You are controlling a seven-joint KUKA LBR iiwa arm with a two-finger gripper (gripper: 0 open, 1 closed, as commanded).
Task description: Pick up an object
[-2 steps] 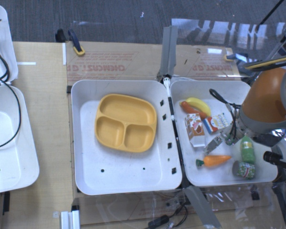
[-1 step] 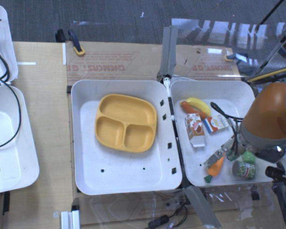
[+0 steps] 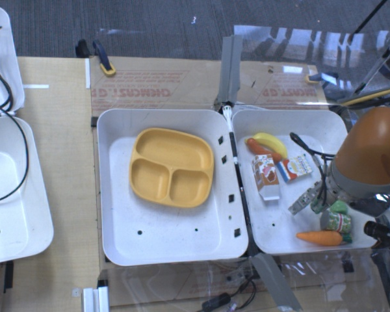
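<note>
The pincer (image 3: 305, 200) hangs low beside the small carton (image 3: 266, 177) — whether apart or together I cannot tell — a light, stiff box, probably best gripped across its narrow sides.

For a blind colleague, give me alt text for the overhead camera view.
The gripper hangs low in the right bin among a carrot, banana and small cartons. The left bin holds a yellow divided plate.
</note>
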